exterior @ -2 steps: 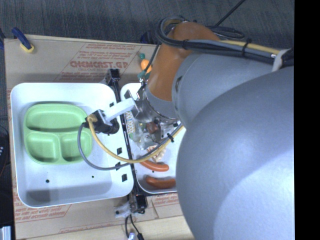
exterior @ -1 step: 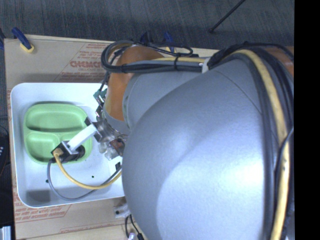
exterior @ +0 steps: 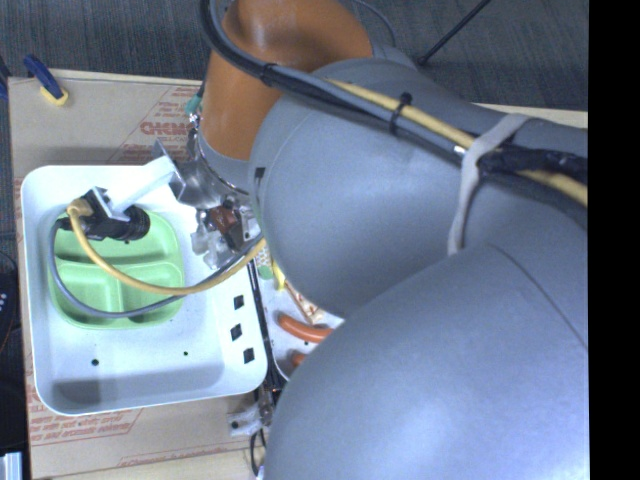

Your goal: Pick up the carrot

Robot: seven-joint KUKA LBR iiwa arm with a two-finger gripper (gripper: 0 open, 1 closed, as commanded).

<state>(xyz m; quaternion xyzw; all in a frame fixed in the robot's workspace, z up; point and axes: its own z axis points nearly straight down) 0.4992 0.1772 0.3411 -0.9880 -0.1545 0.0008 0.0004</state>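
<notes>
1. The counter [exterior: 110,108] is carrying a white bin [exterior: 40,268] at the frame's left.
2. The grey arm [exterior: 420,268] is covering the right half.
3. A green tray [exterior: 160,268] is sitting in that bin.
4. The claw [exterior: 218,230] is hanging at the bin's right rim; I cannot tell how open it is.
5. The carrot [exterior: 300,326] is lying lower centre, partly under the arm, apart from the claw. The pickup is looking undone.

The arm [exterior: 400,268] has bulky, smooth grey shells and an orange band [exterior: 280,53]; black and yellow cables [exterior: 352,92] run along it under a white strap [exterior: 478,160].
</notes>
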